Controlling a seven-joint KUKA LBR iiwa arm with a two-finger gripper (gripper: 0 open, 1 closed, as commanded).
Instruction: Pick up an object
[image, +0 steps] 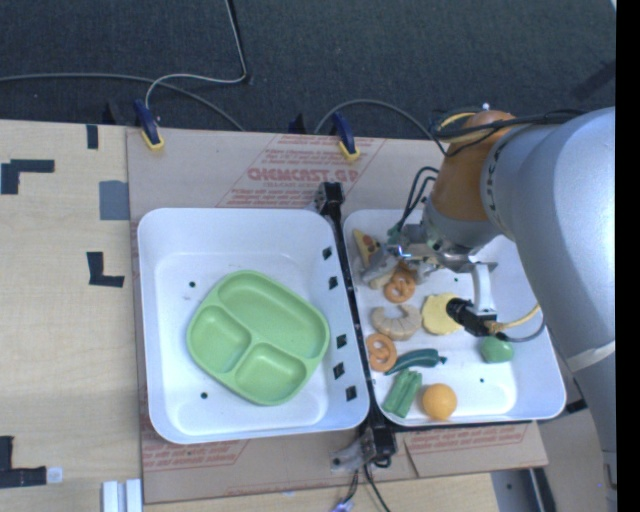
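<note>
The grey arm (560, 220) is reaching in and covering the right bin's (530, 400) far corner behind the gripper (408, 256), whose state cannot be told under the wrist. Well to the gripper's left, the left bin (165, 300) is holding a green divided plate (258, 337). The right bin is holding the pickable things: a brown pretzel (399, 288) is lying just below the gripper, with a yellow disc (435, 313) and a beige curled piece (397, 321) beyond it, then a second pretzel (380, 351), a green cucumber (402, 392) and an orange ball (438, 401) lying farthest away. Small pieces at the gripper's left are blurring together.
</note>
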